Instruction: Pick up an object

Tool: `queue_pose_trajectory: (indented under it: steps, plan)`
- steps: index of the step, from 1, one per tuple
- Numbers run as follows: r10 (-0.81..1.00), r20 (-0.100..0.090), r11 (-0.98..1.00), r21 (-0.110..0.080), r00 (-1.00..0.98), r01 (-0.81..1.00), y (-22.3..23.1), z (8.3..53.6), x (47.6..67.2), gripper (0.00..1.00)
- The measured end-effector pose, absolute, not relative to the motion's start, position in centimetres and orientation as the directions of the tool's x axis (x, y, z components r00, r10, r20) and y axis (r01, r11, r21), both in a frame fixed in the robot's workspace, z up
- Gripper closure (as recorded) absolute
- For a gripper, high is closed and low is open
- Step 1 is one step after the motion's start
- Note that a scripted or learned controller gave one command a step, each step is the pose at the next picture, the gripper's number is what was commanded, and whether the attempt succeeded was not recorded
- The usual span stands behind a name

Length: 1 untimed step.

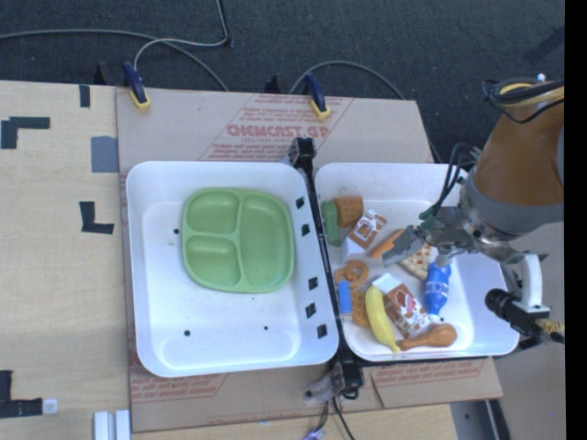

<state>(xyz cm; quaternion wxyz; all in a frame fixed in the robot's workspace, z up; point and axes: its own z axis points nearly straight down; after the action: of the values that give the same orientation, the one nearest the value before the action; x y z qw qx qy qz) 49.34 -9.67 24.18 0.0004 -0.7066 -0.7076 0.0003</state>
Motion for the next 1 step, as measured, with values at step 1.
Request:
queue_pose_trajectory:
  steps: [1]
  plan:
    - [1.0, -0.002, -0.001, 0.009, 0.001, 1.0, -12.96, 9.75, 49.11, 0.0]
